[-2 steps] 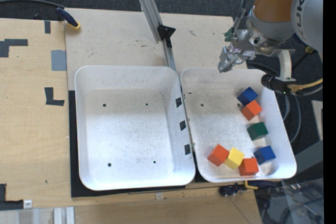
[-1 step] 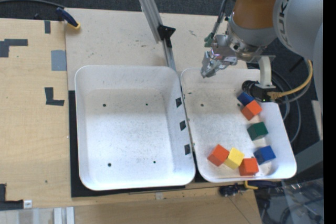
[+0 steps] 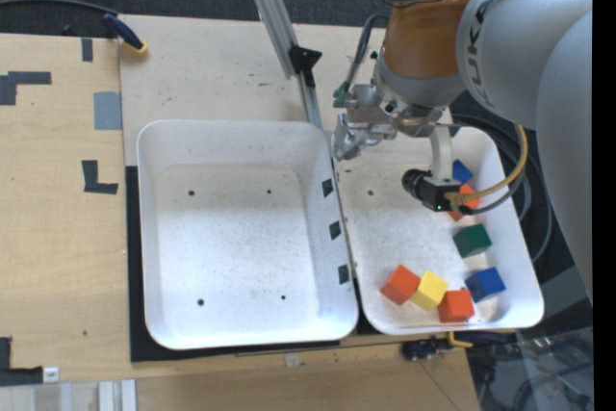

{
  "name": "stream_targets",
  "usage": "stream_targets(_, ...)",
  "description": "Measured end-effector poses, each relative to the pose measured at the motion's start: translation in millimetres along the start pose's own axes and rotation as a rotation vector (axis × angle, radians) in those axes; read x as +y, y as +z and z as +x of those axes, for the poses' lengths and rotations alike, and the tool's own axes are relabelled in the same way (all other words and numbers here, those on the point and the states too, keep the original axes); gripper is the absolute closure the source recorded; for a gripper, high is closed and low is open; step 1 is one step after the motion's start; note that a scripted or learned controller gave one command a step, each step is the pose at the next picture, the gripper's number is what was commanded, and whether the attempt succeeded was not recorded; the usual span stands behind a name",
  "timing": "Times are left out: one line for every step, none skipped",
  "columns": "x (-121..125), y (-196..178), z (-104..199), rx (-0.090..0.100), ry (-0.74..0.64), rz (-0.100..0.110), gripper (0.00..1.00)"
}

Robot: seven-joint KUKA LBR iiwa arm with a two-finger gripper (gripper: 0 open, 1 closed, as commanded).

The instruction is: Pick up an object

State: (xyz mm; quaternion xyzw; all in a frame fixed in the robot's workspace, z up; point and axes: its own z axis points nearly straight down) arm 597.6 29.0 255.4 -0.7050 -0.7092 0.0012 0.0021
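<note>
Arm (image 3: 500,24) reaches leftward, pincer (image 3: 348,144) above right bin's (image 3: 385,207) far-left corner.

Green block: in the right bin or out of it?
In. The green block lies on the right bin's floor near its right wall, between other blocks.

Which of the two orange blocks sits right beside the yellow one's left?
The orange block farther left in the right bin; the other orange block lies below-right of the yellow block.

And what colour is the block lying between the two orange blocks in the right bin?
Yellow: the block shows clearly in the camera view.
</note>
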Motion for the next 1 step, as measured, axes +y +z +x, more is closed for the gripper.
stream_targets(-24.7, 17.8, 53.9, 0.000, 0.000, 0.001, 1.00)
